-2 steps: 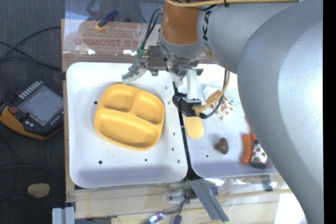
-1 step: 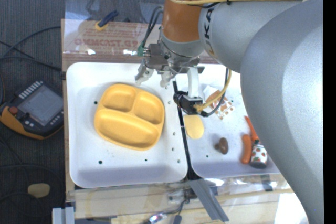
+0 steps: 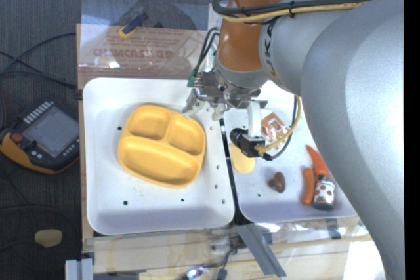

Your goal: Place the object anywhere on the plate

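**Object for placing:** not identified with certainty, and nothing lies on the plate. The likely candidates are all in the right shallow white bin (image 3: 262, 204):
- Orange carrot-shaped toy (image 3: 307, 185), long axis running near to far, thin tip pointing away.
- Small brown lump (image 3: 279, 182).
- Pale yellow disc (image 3: 244, 163).

**Target:** yellow plastic divided plate (image 3: 161, 144) in the left shallow white bin (image 3: 105, 206), flat and open side up, presumably to receive.

**End effector** (image 3: 220, 96): hangs over the divide between the bins, by the plate's far edge. This position suits a crossing. Whether it is open or closed cannot be told.
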Robot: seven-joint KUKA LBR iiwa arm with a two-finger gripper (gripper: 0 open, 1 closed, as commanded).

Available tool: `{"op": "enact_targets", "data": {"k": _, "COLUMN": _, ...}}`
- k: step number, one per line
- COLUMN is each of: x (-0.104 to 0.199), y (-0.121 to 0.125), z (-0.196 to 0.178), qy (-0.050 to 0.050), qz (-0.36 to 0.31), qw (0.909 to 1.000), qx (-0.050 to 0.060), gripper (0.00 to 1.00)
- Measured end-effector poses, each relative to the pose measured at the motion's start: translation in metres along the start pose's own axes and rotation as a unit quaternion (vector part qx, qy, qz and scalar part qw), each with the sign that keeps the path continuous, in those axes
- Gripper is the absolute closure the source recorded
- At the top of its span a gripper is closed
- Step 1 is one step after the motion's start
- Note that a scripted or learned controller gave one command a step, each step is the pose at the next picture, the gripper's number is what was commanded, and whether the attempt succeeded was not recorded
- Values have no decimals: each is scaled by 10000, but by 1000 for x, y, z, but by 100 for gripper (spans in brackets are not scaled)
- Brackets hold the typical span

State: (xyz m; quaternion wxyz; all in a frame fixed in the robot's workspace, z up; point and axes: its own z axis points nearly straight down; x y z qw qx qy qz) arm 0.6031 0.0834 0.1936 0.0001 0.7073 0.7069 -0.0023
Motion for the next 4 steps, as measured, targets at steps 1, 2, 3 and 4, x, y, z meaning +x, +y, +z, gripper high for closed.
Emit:
{"op": "enact_targets", "data": {"k": 1, "x": 0, "y": 0, "z": 0, "qy": 3, "qz": -2, "qw": 10000, "qx": -1, "gripper": 0}}
{"op": "enact_targets", "data": {"k": 2, "x": -82, "y": 4, "z": -155, "qy": -4, "qz": 8, "qw": 10000, "qx": -16, "gripper": 0}}
{"op": "enact_targets", "data": {"k": 3, "x": -82, "y": 4, "z": -163, "qy": -22, "qz": 6, "qw": 10000, "qx": -7, "gripper": 100}}
{"op": "enact_targets", "data": {"k": 4, "x": -36, "y": -19, "z": -36, "qy": 16, "qz": -16, "qw": 10000, "qx": 5, "gripper": 100}}
